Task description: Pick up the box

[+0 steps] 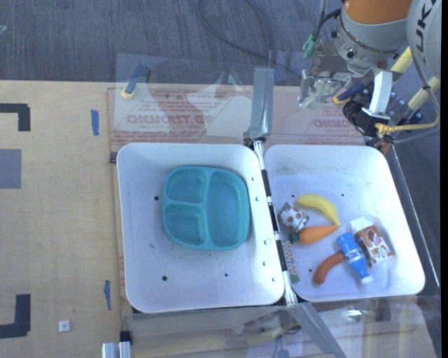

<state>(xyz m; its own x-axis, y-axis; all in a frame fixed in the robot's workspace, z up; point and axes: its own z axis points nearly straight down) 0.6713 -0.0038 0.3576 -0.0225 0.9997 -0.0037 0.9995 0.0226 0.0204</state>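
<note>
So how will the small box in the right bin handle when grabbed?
The box looks like a light carton, probably stiff. It lies flat, so it should not roll. The blue bottle lies against it, so closing fingers may nudge both.

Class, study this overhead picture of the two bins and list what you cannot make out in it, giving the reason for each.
- Tool, camera view: small and lost among cables, so its opening cannot be judged.
- Arm: cut off by the top edge.
- Box: printing too small to read; the blue bottle lies against its left side and hides that edge.
- Small patterned item beside the carrot: too blurred to identify.
</note>
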